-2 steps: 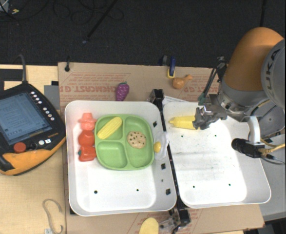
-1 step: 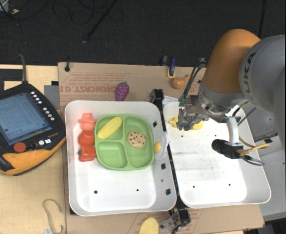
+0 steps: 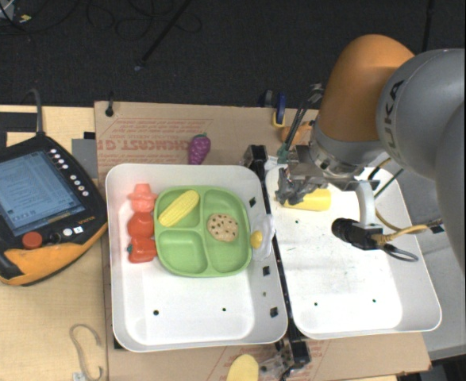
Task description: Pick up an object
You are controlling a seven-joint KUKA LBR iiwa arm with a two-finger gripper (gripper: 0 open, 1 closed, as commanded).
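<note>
2 bins, 1 likely target under the gripper

The gripper hangs low over the far left corner of the right bin, right at the near end of a yellow block that lies on the bin floor close to the wall between the 2 bins. From this slant I cannot tell whether the tool is spread or pressed together, nor whether it touches the block or only hovers at it.

Judging by this, the step in hand is the approach or the grasp itself; the block sits flat, so no lift has begun. The next move calls for a firm closing on the block, then a straight rise clear of the wall.

The left bin holds a green plate with corn and a cookie, well apart from the tool.
</note>
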